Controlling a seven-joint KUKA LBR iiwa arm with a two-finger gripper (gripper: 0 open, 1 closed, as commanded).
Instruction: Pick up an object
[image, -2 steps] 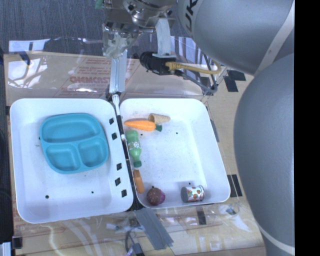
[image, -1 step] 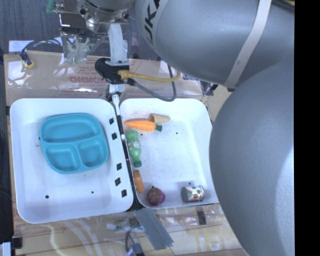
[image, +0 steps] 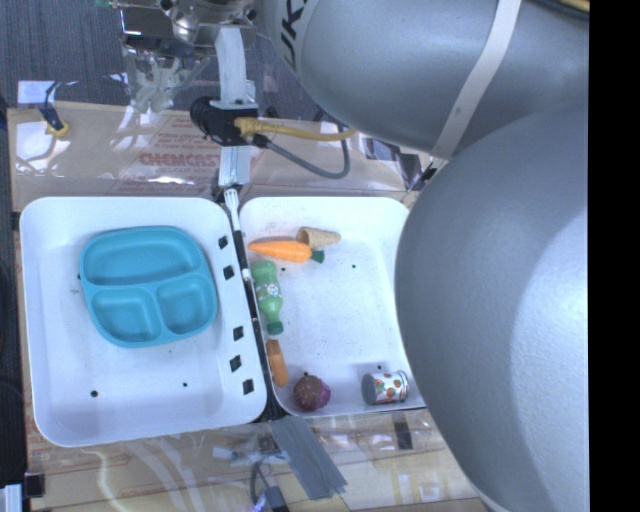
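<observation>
The right bin (image: 345, 330) holds several small objects. An orange carrot (image: 282, 251) lies near its back-left corner, with a tan cone-shaped piece (image: 318, 238) just behind it. A green bottle (image: 267, 294) lies along the left wall, and a small orange piece (image: 277, 363) sits nearer the front. A dark red round fruit (image: 311, 392) and a small patterned can (image: 385, 387) lie by the front wall. My gripper (image: 150, 85) hangs beyond the back of the left bin, over the bench, far from all of these. The grey arm covers the right bin's right side.
In the left bin (image: 50, 370) lies a blue divided plate (image: 149, 284). A black divider with clips (image: 240, 330) runs between the bins. A yellow cable and a black fitting (image: 225, 120) sit behind the bins. Grey tape (image: 305, 455) lies on the front bench.
</observation>
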